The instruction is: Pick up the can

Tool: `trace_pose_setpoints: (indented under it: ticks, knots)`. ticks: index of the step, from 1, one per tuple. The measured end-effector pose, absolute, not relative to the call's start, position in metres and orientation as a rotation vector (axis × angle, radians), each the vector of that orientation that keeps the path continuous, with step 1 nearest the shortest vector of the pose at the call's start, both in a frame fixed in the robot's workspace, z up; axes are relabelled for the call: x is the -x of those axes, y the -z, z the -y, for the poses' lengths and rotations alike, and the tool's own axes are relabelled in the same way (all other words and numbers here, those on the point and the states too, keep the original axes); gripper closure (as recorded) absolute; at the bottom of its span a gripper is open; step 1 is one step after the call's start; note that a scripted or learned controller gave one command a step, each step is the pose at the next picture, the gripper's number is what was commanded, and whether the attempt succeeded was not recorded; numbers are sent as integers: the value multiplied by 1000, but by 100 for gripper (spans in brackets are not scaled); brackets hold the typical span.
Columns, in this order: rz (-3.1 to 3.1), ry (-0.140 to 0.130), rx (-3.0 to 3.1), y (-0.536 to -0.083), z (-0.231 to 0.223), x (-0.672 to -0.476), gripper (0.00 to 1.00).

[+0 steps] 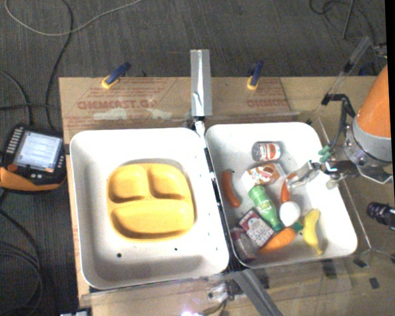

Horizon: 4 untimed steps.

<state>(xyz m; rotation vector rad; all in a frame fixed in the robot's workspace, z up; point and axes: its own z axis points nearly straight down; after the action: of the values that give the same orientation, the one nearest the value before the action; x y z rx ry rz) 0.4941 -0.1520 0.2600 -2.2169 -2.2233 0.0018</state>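
Can (266,150) lies untouched in right bin (334,242); tool (308,172), grip state unclear, must approach it.

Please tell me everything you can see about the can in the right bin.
The can is small and looks like metal, with a red and white label. It lies on its side in the far part of the right bin, its silver end turned toward the left. It seems to rest on the bin floor, apart from the other items; a red and white packet lies just below it. The tool is to its right, not touching it.
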Motion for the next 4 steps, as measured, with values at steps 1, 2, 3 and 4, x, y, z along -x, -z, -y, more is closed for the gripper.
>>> trace_pose_setpoints:
  ticks: [1,2,3,4]
  knots:
    - [1965,-4,2448,-250,156,-567,0]
    - [1622,-5,2691,-254,186,-548,0]
    - [1775,-3,2591,-132,181,-575,0]
    - [1737,35,2648,-117,170,-616,0]
